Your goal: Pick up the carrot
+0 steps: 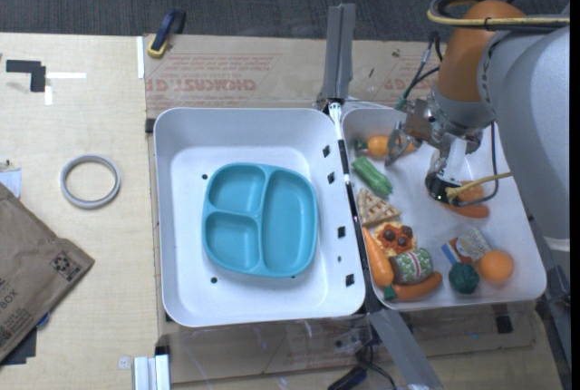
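Carrot (378, 258) lies along right bin's (421, 220) 9 o'clock wall, toward 7 o'clock, untouched. Jaws hover near bin's 11 o'clock end; apart or together, cannot tell. Approach step, I judge: next, travel toward 6 o'clock, descend over carrot.

End effector (399, 146) over far end of right bin (518, 229), carrot (379, 259) near its left wall

Far left of the gripper (401, 146), low at the view's edge: "BOX" in black on a brown cardboard box (27, 275), next to a small square code (62, 264) too fine to read. Up and left of the gripper: red print on the cardboard sheet (236, 75), upside down and not legible.
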Robot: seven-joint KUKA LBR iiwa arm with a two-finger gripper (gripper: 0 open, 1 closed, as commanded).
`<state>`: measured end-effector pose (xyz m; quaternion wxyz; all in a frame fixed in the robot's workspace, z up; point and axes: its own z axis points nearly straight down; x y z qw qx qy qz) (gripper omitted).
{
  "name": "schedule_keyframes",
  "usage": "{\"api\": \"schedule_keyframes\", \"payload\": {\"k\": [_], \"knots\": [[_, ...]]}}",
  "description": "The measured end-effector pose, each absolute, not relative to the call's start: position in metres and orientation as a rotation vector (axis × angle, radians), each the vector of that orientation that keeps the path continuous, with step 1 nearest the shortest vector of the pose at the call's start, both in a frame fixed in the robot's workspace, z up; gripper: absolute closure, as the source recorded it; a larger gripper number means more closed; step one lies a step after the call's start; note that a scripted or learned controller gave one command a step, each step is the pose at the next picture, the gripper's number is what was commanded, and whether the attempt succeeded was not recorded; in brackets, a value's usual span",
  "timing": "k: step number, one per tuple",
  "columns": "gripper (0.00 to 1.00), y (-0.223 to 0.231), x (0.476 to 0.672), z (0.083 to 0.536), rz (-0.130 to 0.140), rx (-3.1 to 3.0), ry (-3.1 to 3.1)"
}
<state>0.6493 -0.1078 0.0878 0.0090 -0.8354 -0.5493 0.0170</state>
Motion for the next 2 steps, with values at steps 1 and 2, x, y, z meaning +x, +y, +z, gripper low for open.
{"api": "schedule_keyframes", "payload": {"k": [1, 2], "knots": [[0.00, -0.1020, 0.6486, 0.0875, 0.057, -2.699, -1.566], [0.00, -0.0985, 0.6488, 0.0870, 0.056, -2.789, -1.398]]}}
